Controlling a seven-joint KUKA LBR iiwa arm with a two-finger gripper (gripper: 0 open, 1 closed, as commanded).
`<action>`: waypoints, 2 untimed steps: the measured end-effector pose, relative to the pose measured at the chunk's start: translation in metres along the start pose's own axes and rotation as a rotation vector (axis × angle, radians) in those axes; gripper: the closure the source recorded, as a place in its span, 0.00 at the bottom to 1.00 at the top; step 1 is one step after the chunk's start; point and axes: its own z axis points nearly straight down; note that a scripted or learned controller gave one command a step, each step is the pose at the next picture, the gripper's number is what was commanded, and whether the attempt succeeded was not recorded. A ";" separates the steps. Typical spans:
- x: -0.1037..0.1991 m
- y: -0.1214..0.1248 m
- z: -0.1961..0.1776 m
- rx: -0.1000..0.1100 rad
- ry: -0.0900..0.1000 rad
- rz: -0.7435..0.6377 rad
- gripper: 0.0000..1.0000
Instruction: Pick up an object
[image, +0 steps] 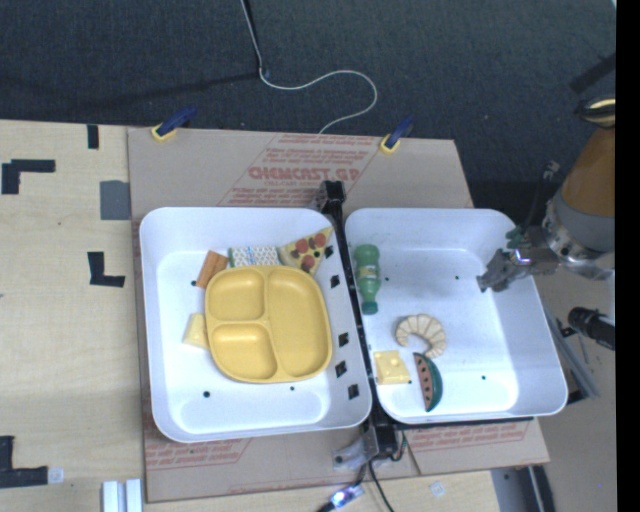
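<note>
The worktop (60, 300) is pale wood marked with dark angular patches, and a sheet of brown cardboard (300, 170) printed with red lettering lies on it under both bins; two yellow-and-blue clamps (175, 122) sit at its far edge. Beyond the worktop is dark carpeted floor (120, 50), across which a thin white cable (320, 85) loops. The left bin (165, 400) holds a yellow divided plate (268, 322) with several flat items tucked under and beside its far and left rim, including an orange piece (211, 267) and a pizza-slice shape (310, 247). The right bin (540, 390) holds the graspable objects: a green bottle (367, 277) lying against the left wall, a pale croissant-shaped piece (422, 331) near the centre, a yellow block (391, 367) just beside the left wall, and a watermelon slice (428, 381) with a green rind and red flesh next to the block. My gripper (497, 277) is over the right side of the right bin, well apart from every object; whether it is released or clenched I cannot tell. Nothing is visible between its tips.
</note>
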 end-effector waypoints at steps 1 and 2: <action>0.001 0.001 -0.024 0.003 0.001 0.000 1.00; 0.048 -0.003 -0.015 0.007 0.002 -0.002 1.00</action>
